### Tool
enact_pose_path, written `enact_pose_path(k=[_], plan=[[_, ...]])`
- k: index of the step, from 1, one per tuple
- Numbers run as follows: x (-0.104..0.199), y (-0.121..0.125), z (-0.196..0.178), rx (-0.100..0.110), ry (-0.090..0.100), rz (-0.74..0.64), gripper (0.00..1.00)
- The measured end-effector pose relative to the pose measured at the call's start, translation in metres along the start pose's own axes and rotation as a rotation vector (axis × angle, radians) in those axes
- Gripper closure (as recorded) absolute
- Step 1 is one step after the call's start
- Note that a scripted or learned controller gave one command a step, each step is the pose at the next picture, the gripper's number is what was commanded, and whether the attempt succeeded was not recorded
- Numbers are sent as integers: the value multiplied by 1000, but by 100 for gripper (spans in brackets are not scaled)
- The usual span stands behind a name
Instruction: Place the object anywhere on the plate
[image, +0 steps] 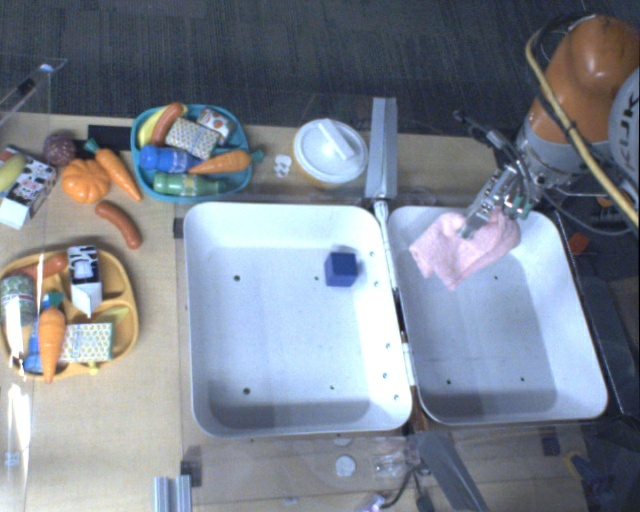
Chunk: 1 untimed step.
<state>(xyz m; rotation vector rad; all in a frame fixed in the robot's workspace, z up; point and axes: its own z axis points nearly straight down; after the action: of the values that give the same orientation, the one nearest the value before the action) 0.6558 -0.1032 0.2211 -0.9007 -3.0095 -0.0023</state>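
Wooden bench under dark carpet, two shallow white plastic bins side by side. Over the right bin (510, 330) the gripper (490, 215) hangs at the top edge, fingers clenched on a pink cloth (462, 250) — soft, crumpled, drooping in folds from the pinch, its lower corner sagging toward the bin floor. In the left bin (285, 320) sits a small blue cube (342, 268), hard-edged and matte, alone near the upper right corner. Behind the bins — a round white lidded tub (330, 152), glossy. Off to the left, a teal bowl (192, 150) and a yellow tray (70, 312) heaped with plastic toy food.
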Motion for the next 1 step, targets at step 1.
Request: enact_pose_path(k=[1], plan=[[38, 35, -7, 0, 2, -403, 100]])
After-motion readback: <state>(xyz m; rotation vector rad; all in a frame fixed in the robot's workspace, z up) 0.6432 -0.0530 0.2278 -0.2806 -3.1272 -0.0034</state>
